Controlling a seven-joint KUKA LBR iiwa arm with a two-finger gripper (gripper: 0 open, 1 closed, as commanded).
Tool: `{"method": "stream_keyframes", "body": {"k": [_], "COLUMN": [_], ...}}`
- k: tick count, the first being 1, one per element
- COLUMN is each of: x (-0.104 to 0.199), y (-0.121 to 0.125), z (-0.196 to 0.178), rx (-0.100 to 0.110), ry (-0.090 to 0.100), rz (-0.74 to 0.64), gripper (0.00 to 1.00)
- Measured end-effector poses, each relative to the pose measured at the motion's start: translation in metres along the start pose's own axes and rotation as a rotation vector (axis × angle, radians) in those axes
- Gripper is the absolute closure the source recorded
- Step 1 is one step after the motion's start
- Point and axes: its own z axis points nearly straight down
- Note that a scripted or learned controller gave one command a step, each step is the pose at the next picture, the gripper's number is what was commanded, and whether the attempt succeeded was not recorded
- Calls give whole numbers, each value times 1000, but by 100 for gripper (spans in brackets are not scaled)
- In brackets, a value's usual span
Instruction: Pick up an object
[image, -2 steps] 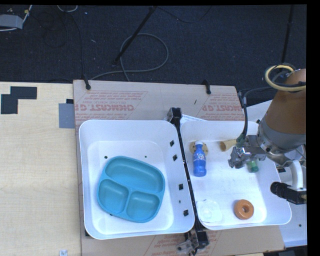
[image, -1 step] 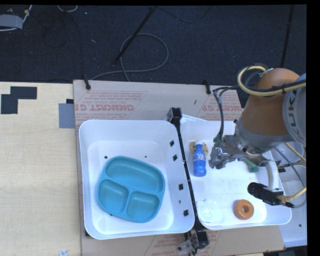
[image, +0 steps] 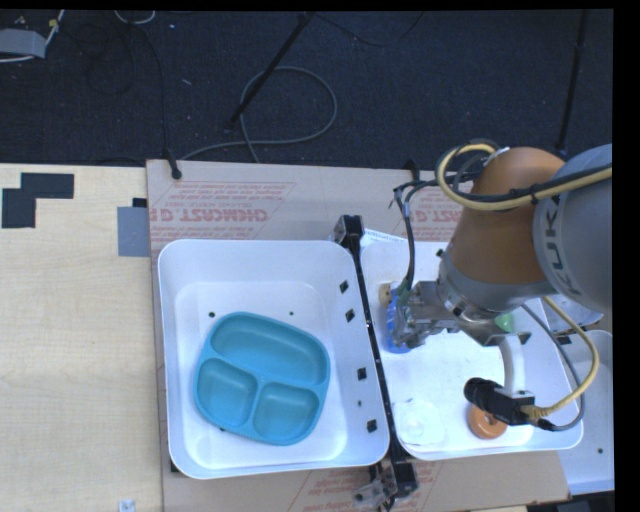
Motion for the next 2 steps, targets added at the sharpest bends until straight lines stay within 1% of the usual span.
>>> {"method": "stream_keyframes", "body": {"k": [1,2], "x": [46,99], "y": [1,-1], "z": [-6,5], "rx": [-1,1], "ry": [0,-1], "rz": [-1,-1], "gripper": [100,100]}}
